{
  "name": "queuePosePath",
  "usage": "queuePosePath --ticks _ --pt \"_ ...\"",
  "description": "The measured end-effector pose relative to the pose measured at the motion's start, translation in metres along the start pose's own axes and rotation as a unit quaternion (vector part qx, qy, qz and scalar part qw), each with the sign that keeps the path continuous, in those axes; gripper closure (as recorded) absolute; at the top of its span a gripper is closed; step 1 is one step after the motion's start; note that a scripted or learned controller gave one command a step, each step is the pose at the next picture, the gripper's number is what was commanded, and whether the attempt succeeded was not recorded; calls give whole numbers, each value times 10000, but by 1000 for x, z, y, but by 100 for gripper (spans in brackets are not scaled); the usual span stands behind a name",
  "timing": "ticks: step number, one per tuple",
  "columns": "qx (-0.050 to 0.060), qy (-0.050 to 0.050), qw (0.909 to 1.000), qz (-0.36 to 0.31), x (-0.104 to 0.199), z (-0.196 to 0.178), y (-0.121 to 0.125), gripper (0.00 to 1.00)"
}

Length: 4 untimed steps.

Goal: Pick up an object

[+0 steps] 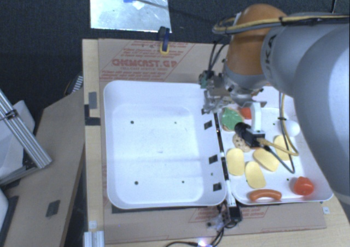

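On the left of the frame the first white bin (158,147) lies bare on the worktop (65,147), likely kept as the drop-off side. Right of centre, my hand (227,101) hangs low over the near-left corner of the second bin (322,188), where the small toys crowd together; whether it is parted or closed I cannot tell, since the wrist hides it. Just below it sits a green piece (231,116), the likeliest target. Further down lie three yellow slices (254,174) and a red sausage (264,194), with a red tomato (302,186) at lower right, apart from the rest.
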<state>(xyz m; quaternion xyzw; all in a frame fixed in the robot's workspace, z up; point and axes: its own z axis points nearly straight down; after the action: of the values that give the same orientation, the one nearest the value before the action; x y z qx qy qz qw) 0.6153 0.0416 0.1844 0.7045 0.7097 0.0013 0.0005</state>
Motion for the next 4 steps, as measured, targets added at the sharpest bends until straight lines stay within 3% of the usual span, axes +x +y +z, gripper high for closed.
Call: queuePosePath --ticks 1,3,4 --pt "-75 7 10000 -11 46 -127 58 100" --pt "-22 12 10000 -9 151 -213 55 100" --pt "-79 29 10000 -11 195 -361 54 100"
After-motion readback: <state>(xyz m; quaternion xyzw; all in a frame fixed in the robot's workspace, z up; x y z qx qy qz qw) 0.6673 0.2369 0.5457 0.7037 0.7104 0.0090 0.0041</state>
